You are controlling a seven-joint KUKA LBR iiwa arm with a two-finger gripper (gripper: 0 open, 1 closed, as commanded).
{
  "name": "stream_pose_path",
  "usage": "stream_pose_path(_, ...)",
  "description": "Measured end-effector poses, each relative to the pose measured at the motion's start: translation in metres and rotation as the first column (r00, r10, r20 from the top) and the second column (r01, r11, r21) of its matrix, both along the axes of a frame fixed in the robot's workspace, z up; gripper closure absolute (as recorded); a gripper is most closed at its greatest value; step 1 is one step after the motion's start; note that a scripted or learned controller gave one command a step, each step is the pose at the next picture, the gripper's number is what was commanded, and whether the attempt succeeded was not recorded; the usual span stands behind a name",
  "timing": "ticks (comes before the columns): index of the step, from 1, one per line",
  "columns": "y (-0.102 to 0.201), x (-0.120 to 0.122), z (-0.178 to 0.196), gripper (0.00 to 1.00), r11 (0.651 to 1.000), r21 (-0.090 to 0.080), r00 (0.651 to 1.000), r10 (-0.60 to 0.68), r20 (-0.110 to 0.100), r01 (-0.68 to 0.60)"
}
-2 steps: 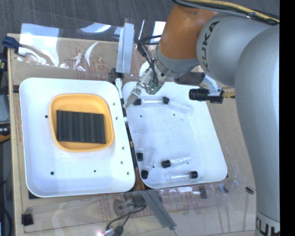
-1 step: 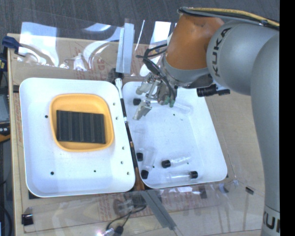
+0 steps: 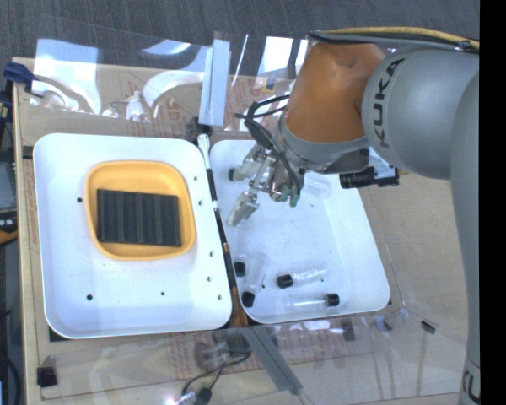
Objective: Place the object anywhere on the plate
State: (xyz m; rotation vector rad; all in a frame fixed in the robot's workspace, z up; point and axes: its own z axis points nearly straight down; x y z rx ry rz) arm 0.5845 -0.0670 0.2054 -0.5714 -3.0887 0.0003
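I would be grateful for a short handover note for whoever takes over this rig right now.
Gripper: over the upper left of the right bin, above the bin floor; nothing visible between its fingers, and whether they are open or shut is unclear.
Plate: yellow, in the left bin, holding a dark ribbed insert.
Objects: two clear tubes with black caps lie near the right bin's front edge, with small dark pieces beside them.
Done: nothing placed on the plate yet.
Left: pick an object and set it on the plate.
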Motion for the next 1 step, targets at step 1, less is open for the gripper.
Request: stream_pose_path(1, 0.0802, 0.0169, -0.0135, 0.0, 0.968, 0.0, 0.968, 0.25, 0.002, -0.25)
